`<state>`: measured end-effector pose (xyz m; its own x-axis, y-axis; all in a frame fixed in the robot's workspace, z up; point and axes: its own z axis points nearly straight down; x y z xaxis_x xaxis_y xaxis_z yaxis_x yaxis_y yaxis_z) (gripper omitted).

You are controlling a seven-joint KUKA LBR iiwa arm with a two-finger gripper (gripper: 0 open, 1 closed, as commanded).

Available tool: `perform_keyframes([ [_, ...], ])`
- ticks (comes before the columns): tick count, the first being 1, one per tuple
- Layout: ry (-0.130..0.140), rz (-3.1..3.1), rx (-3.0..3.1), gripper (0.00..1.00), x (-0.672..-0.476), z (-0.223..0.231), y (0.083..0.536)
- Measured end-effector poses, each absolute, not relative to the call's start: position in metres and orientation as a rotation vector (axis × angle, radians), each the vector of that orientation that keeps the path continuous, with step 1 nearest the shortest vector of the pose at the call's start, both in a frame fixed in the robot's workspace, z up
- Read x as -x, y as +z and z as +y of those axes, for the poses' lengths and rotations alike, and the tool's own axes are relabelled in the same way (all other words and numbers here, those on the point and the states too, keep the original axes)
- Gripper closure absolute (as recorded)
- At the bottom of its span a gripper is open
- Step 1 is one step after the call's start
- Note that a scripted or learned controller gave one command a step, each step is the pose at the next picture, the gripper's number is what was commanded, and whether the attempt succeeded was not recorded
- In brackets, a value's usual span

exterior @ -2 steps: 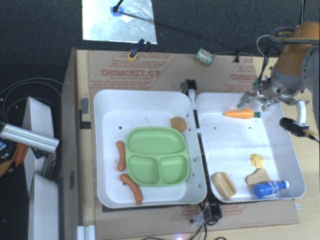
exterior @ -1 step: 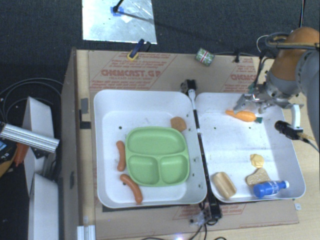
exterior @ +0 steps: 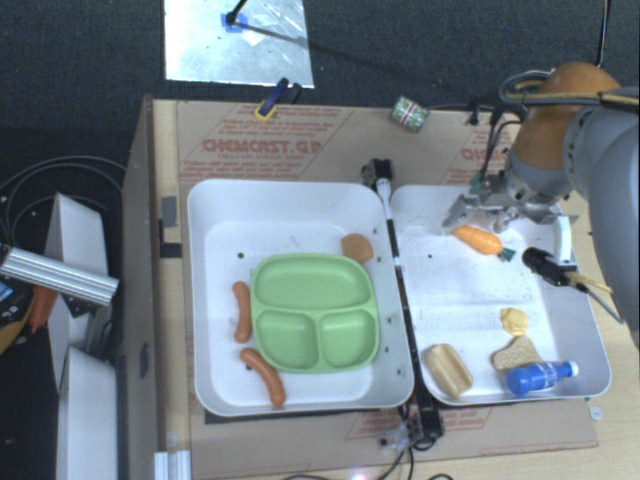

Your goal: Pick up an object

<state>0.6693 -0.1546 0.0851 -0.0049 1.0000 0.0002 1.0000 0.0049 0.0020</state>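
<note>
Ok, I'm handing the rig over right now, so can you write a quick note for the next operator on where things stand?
Gripper: low at the back of the right bin, directly beside the carrot; no grasp can be confirmed.
Right bin, front: bread roll, toast slice, blue bottle, and a small yellow piece.
Left bin: green divided plate, two sausages, brown bun.
Done: nothing visibly lifted.
Left: the pick itself; the carrot looks like the likeliest target.
</note>
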Motion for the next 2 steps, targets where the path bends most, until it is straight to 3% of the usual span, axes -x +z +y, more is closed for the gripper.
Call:
perform_keyframes([
  [1,0.005,2.226,-2.21,1.0,-0.67,-0.155,0.097],
  [2,0.008,2.225,-2.213,1.0,-0.67,-0.069,0.187],
])
